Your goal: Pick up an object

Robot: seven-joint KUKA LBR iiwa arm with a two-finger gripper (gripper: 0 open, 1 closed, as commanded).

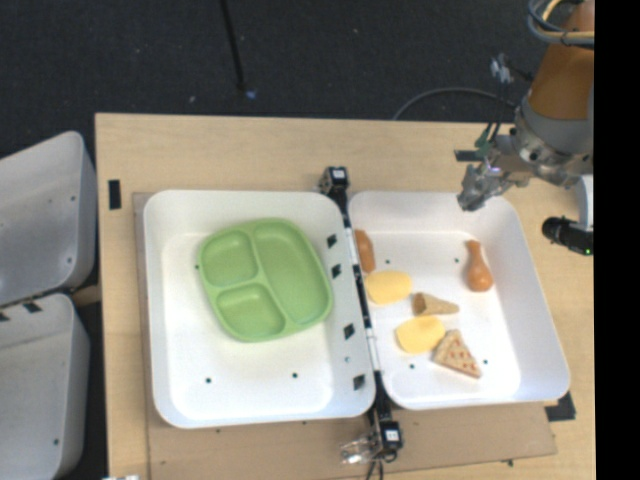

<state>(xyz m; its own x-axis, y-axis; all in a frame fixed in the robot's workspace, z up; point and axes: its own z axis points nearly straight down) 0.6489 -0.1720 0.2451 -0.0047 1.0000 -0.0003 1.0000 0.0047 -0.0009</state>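
The gripper (478,190) hangs over the right bin's (535,268) far rim; whether it is open cannot be told. The nearest pickable object, the drumstick (478,266), lies just below it, so the arm should descend centred over its narrow shaft.

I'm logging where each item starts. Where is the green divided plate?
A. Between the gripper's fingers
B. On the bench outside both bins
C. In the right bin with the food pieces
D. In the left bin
D: the green divided plate lies flat in the left bin, alone there.
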